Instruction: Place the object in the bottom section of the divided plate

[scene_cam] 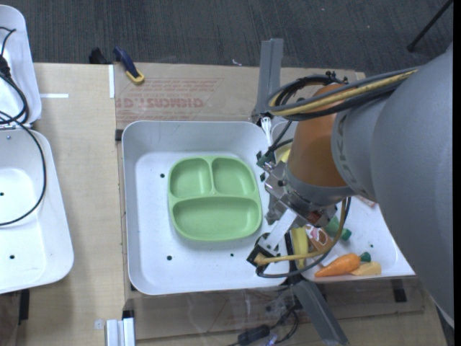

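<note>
A: Camera view: gripper (277,254) sits low over the right bin's (144,265) front-right corner, by the toy food pile. Can't tell its state, wrist blocks it.

B: The object?

A: Prob. the carrot (338,264) or a yellow piece (299,242) beside it; can't tell which.

B: Risks?

A: Clutter's tight, so a miss or double grab. Divided plate (214,198) bottom section is near; a weak grip could drop it short.
</note>
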